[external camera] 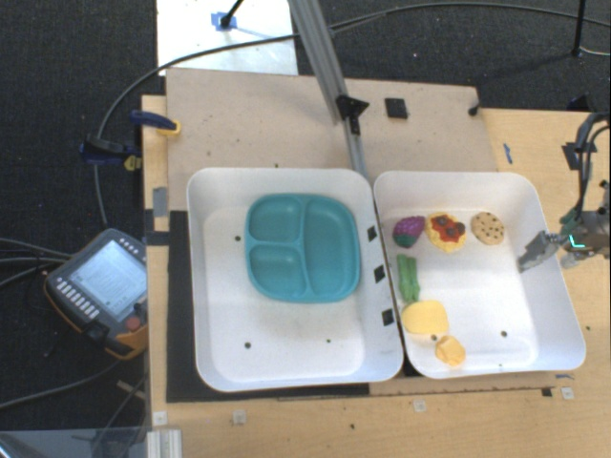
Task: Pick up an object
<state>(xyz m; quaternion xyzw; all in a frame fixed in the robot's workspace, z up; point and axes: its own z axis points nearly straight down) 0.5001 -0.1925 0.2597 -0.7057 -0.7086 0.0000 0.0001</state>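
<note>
Yellow toy [424,317]: rounded, smooth, near side of right bin [549,351]
Cookie [488,227]: tan, dark specks, far side
Pincer [537,251]: right rim, grip state unclear

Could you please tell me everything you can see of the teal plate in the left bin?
The teal plate is a rounded-square tray, seemingly plastic, split by raised ridges into three compartments: one large on the right, two smaller on the left. It lies flat and upright on the floor of the left bin, toward its upper middle, slightly rotated. Nothing lies in it and nothing touches it except the bin beneath.
</note>
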